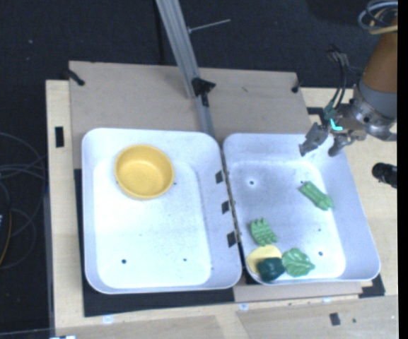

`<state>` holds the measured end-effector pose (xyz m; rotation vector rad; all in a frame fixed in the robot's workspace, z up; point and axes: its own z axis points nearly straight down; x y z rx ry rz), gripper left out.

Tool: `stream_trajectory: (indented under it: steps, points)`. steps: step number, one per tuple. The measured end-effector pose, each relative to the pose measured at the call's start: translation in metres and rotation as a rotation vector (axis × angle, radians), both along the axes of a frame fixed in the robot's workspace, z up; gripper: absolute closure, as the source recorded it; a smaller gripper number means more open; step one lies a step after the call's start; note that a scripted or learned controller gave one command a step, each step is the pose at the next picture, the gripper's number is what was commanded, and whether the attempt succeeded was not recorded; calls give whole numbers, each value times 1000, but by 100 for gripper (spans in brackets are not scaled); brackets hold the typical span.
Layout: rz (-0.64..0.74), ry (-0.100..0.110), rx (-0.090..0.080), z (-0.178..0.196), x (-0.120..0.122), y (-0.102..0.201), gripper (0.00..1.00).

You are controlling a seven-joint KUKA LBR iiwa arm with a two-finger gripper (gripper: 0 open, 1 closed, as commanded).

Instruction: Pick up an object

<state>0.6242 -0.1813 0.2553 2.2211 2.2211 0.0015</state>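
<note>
A grey two-finger gripper point(324, 145) hangs over the far right corner of the right-hand shallow white plastic bin point(345, 189), its two dark fingers spread apart with nothing between them. The arm carrying it, grey with an orange band point(382, 66) above the wrist, reaches in from the right side of the bench.

Every candidate for the pick lies in that same bin. Closest to the gripper is a long, ridged green plastic piece point(315, 195), lying slantwise on the bin floor just nearer the camera and apart from everything else, which by my reading makes it the easiest thing to take. Further toward the near edge sits a small blocky green toy point(261, 229), and in the near corner three things are bunched together: a pale yellow rounded piece point(262, 253), a dark teal lump point(270, 268) touching it, and a leaf-shaped green piece point(298, 262) just beside them (a crowded spot that looks awkward for a clean grasp).

The left-hand shallow white bin point(189, 260) holds a round yellow plastic bowl point(144, 171) standing upright in its far left part, well apart from the gripper.

The pick appears not yet begun: the gripper is raised and offset from the objects, so a move toward the near side and a descent would be needed before closing. A slanted metal camera post point(180, 41) rises from between the two bins at the far side.
</note>
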Motion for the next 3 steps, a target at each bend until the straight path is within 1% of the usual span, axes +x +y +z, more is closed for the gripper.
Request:
stream_trajectory:
  steps: [1, 2, 3]
  points:
    - [0, 0, 0, 0, 0, 0, 0]
    - [-1, 5, 0, -61, -3, -5, 0]
    - [0, 5, 0, -119, 3, 0, 0]
